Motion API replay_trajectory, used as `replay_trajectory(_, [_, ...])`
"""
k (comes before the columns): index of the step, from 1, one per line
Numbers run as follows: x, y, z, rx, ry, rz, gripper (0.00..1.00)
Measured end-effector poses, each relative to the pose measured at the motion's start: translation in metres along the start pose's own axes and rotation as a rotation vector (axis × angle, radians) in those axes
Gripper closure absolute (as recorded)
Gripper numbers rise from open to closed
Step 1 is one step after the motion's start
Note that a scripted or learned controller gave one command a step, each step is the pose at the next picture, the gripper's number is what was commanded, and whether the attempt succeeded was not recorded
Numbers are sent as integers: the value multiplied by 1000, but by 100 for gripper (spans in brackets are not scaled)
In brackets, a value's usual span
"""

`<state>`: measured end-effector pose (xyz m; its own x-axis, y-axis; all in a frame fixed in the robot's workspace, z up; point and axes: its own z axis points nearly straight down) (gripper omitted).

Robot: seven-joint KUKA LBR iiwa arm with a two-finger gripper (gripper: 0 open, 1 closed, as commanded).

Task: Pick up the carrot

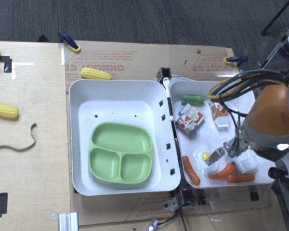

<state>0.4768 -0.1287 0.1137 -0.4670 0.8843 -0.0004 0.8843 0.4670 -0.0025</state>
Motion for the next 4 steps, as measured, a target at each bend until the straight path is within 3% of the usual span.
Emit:
replay_trajectory(1, [23,13,-28,-2,-1,119,0])
replay_trajectory(2, [78,42,-77,-1,0,18,0])
replay_trajectory(3, [75,40,-77,-1,-1,102,0])
replay_trajectory(4, [75,40,-77,-1,-1,102,0])
